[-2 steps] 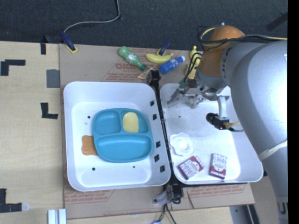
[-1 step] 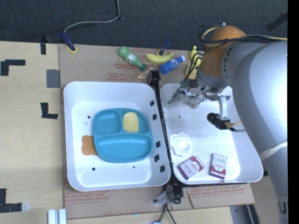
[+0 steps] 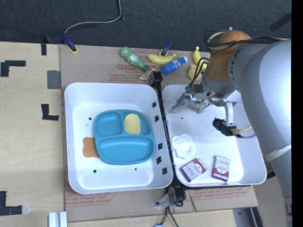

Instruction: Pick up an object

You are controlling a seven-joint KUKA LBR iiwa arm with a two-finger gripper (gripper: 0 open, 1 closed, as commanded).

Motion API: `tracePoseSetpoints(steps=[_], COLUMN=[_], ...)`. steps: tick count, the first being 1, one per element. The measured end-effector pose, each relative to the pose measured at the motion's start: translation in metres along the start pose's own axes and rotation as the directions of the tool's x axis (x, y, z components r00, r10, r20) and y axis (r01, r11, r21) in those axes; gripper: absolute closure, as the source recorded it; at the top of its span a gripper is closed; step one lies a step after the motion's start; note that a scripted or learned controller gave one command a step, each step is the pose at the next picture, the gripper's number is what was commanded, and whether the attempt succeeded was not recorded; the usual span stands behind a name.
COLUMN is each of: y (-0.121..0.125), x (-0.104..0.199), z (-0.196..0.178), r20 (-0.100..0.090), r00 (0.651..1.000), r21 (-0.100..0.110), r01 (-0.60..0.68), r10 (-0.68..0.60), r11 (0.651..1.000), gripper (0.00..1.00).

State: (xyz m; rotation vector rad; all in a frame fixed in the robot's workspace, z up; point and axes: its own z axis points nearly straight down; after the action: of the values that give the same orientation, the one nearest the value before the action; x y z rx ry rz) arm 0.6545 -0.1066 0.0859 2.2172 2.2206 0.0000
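The bench is a light wooden surface with dark tape marks on its left part. A brown cardboard sheet lies on it, and the two white bins rest side by side on that sheet: the left bin and the right bin, touching along a dark central seam. Behind the bins, on the cardboard, lie a green bottle, a yellow banana and a blue bottle, close together. A blue clip grips the cardboard's far left corner.
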Motion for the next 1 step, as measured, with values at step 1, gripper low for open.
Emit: tracePoseSetpoints(steps=[1], y=[-0.0300], x=[0.0118], z=[-0.0003], r20=[0.000], r00=[1.000], r21=[0.000], r01=[-0.002], r10=[0.002], r11=[1.000], gripper=[0.00])
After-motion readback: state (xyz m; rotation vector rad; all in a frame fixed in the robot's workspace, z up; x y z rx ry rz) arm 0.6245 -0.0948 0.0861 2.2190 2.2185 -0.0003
